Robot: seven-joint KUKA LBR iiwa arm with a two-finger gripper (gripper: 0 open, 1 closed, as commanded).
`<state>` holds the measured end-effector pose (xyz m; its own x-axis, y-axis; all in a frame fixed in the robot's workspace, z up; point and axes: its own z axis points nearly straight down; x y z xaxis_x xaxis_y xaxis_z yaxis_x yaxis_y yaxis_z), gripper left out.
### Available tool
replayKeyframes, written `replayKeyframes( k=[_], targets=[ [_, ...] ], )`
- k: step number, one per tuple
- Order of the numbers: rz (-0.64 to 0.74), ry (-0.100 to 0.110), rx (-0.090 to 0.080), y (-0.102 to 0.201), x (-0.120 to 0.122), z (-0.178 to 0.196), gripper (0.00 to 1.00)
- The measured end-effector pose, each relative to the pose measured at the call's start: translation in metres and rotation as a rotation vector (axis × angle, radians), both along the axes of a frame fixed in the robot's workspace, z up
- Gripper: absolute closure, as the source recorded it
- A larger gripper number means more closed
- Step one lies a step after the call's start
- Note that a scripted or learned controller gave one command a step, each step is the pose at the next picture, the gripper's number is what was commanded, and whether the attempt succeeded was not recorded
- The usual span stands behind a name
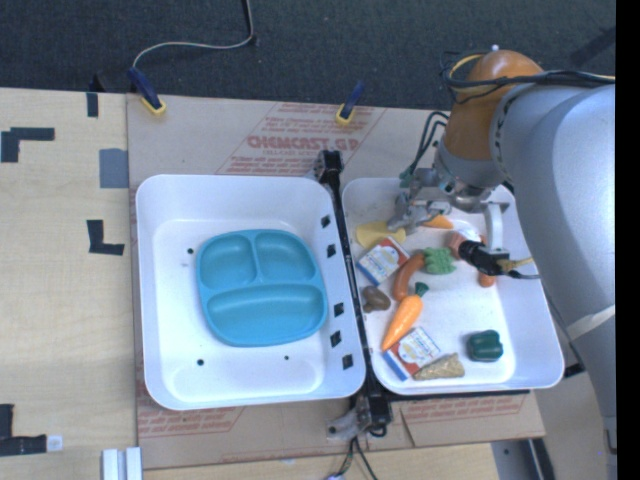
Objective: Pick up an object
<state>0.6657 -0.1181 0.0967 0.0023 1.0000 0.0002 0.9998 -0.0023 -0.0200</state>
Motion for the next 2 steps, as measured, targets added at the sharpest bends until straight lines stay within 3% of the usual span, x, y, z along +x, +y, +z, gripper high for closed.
replayKeyframes(
  k=[1,2],
  targets=[
    [0.0,0.005,0.0,0.0,-0.002,-0.002,0.0],
    [0.003,-0.022,-0.001,0.014,-0.069,-0.01,0.0]
  ],
)
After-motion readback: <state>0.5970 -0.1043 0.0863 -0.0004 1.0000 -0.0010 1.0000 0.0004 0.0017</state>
